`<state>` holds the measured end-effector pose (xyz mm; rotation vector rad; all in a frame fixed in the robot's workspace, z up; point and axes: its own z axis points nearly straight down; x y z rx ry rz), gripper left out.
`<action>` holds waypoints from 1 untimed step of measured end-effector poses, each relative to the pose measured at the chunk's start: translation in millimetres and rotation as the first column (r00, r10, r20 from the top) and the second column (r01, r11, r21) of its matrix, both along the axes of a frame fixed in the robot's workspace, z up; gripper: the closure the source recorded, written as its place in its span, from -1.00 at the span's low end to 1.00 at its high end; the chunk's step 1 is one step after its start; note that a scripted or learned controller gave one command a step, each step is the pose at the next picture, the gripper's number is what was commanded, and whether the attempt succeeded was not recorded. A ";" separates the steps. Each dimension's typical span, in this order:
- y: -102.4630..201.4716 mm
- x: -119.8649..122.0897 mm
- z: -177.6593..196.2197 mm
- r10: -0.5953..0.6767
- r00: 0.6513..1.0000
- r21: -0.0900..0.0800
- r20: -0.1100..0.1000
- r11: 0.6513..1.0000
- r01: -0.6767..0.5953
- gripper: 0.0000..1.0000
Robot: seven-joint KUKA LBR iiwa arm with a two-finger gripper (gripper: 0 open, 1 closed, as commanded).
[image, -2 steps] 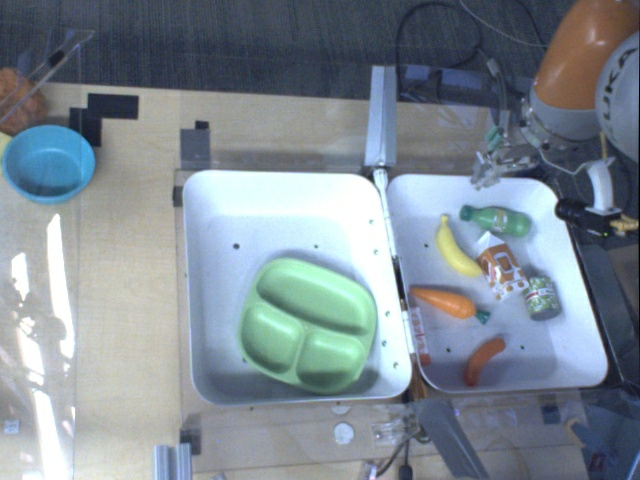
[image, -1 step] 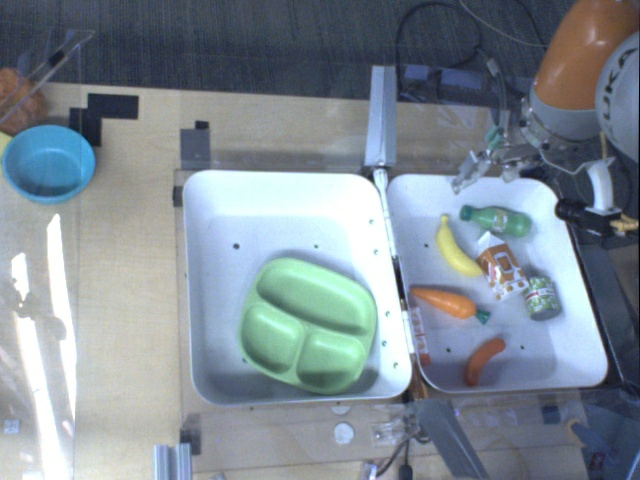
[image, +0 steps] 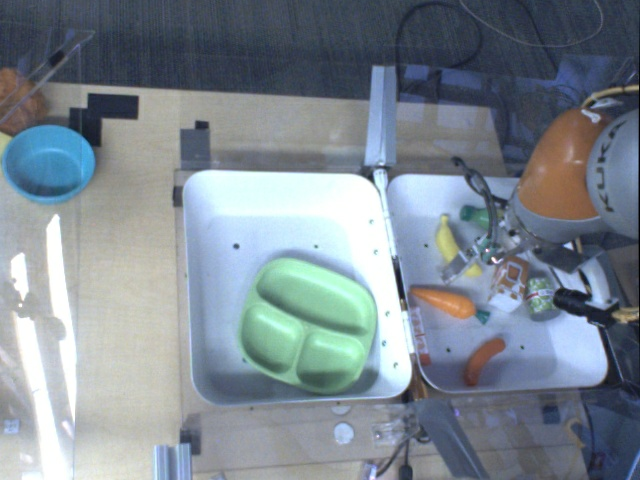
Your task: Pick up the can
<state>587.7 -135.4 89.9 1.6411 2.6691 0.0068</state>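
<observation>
The can [image: 540,297], small with a greenish label and a silver end, sits near the right side of the right bin [image: 560,368]. It touches a white and brown carton [image: 508,281] on its left. My gripper [image: 478,258] hangs low over the middle of this bin, left of the carton and a short way from the can, beside a yellow banana [image: 446,236]. The grey arm with its orange band [image: 560,173] comes in from the right, above the can.
The right bin also holds a carrot [image: 444,302], a red sausage [image: 484,360] and a green bottle [image: 473,211]. A green divided tray [image: 308,323] lies in the left bin [image: 230,218]. A blue bowl [image: 48,163] stands on the bench at the far left.
</observation>
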 end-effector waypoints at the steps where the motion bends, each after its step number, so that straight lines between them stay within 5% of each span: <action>1: 11.0 41.5 132.6 -0.144 0.990 0.001 -0.001 0.990 0.144 -1.00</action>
